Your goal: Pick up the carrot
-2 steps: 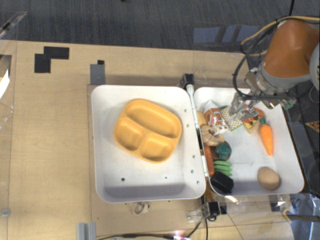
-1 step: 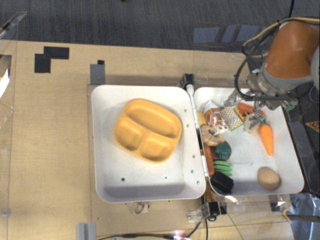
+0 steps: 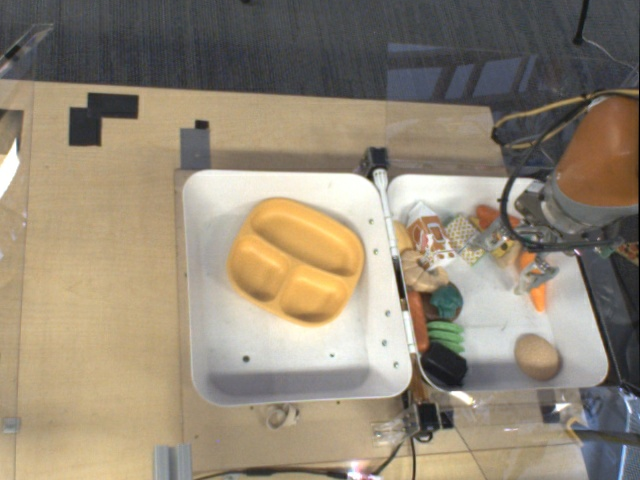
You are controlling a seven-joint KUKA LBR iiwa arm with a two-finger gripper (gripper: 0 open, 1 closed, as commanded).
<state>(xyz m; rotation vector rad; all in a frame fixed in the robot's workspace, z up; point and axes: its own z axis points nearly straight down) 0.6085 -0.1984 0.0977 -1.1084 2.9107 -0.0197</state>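
Note:
The carrot (image 3: 540,297) is a small orange piece lying in the right bin (image 3: 578,373), near its right wall. My gripper (image 3: 519,260) hangs low over the bin right at the carrot's upper end, its metal tip overlapping the carrot. More orange shows just beside the tip, so part of the carrot seems hidden under it. The grey arm with its orange band (image 3: 603,158) comes in from the right edge.
The left bin (image 3: 215,368) holds a yellow divided plate (image 3: 297,260). In the right bin lie a red-and-white snack packet (image 3: 430,238), a checkered item (image 3: 463,234), an orange piece (image 3: 487,215), a teal ball (image 3: 446,299), a green object (image 3: 447,335), a black object (image 3: 444,366) and a tan egg-shaped thing (image 3: 537,356).

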